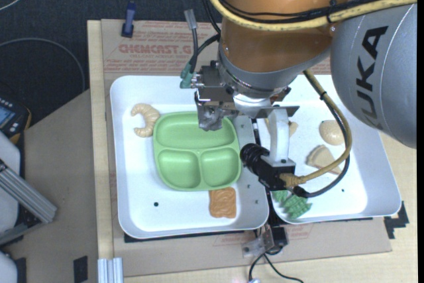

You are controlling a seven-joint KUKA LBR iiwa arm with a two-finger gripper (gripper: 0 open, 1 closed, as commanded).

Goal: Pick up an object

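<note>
My gripper (211, 120) hangs over the left bin (132, 199), just above the far rim of a green three-compartment plate (197, 154). The view does not show anything held in it. A tan croissant (144, 120) lies to the left of the plate, touching its edge. An orange-brown waffle piece (223, 202) sits just in front of the plate. In the right bin (361, 179) lie two pale beige pieces (331, 132) (320, 156) and a green leafy item (292, 204) at the front left corner. The arm's wrist hides the back of both bins.
A black cable with a connector (262, 169) loops from the wrist across the wall between the bins. A small blue object (128, 18) stands on the bench's back left. The bulky grey and orange arm (285, 3) covers the upper right.
</note>
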